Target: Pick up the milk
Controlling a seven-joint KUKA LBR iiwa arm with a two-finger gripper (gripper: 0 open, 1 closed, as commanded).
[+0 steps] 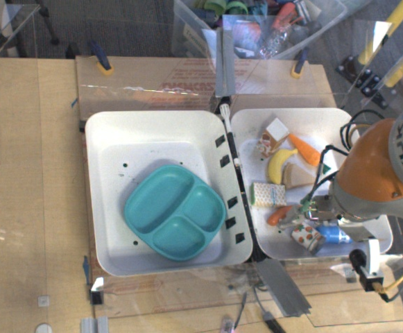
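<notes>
Milk (273, 137): small white-topped carton, patterned sides, upper part of the right bin (329, 114), just above the banana (280, 165); print unreadable.
Tool (311, 217): low in the right bin, among a red item and a blue-capped item; opening cannot be told, nothing seen held.
Arm (374, 172): orange band, frame right.
Left bin (104, 186): teal divided plate (175, 211).
Legible writing: none.
</notes>
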